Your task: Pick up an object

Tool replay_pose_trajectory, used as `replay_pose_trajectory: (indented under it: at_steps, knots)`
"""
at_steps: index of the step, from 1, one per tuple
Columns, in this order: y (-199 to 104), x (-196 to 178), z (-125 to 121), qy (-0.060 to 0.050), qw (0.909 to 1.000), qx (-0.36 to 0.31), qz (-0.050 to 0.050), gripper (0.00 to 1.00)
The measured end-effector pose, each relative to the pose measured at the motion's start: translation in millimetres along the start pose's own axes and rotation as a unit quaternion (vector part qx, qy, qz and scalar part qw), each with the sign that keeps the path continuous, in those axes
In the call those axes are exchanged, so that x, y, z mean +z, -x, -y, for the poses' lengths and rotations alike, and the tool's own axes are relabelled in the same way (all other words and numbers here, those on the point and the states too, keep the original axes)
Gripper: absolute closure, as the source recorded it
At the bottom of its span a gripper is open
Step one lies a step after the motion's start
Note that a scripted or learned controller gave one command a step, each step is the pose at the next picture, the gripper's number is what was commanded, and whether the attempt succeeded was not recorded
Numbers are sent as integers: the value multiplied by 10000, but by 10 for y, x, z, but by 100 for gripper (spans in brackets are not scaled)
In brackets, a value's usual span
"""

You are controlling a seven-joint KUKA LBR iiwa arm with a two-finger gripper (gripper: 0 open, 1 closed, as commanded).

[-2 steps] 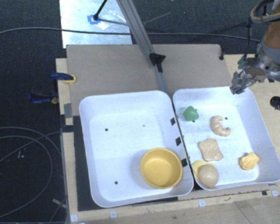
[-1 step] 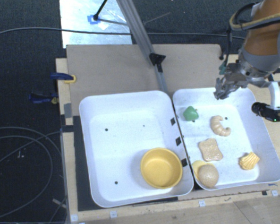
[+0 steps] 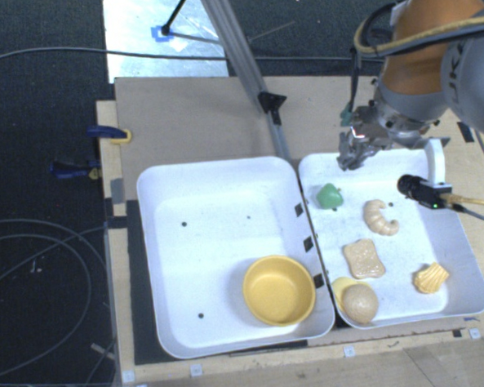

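Observed from the remote station.

1. The gripper (image 3: 353, 159) sits over the far rim of the right bin (image 3: 460, 245), toward that bin's far left corner. Its height above the rim cannot be judged from this slant. I cannot tell whether it is wide or narrow. No item is in contact with it.

2. Candidate objects, right bin:
- A small green fruit-shaped piece (image 3: 330, 195) lies near the far left corner and is the item nearest the gripper, though apart from it.
- A croissant (image 3: 380, 218) lies near the bin's middle, toward the far side.
- A square tan cracker (image 3: 364, 259) lies just nearer than the croissant, apart from it.
- A yellow ridged chip (image 3: 430, 278) lies toward the near right corner.
- A round tan lump (image 3: 361, 302) sits at the near left corner, touching a yellow piece (image 3: 342, 286) partly hidden behind it. What either one is, I cannot tell.

3. Candidate object, left bin (image 3: 203, 224): a yellow bowl (image 3: 279, 289) stands upright, mouth up, near the near right corner, close to the wall shared with the right bin.

4. Both bins rest side by side on the bench (image 3: 188, 118), touching along their inner walls.
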State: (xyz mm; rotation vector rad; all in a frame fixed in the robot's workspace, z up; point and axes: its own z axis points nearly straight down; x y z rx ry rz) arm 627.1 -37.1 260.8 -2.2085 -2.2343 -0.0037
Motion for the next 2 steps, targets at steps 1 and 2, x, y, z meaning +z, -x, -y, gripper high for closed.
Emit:
replay_pose_trajectory:
  at_steps: [1,2]
  knots:
    - [-497,135,-63,-2,10000,5,-1,100]
    - [-1015,275,-37,-8,10000,6,-2,100]
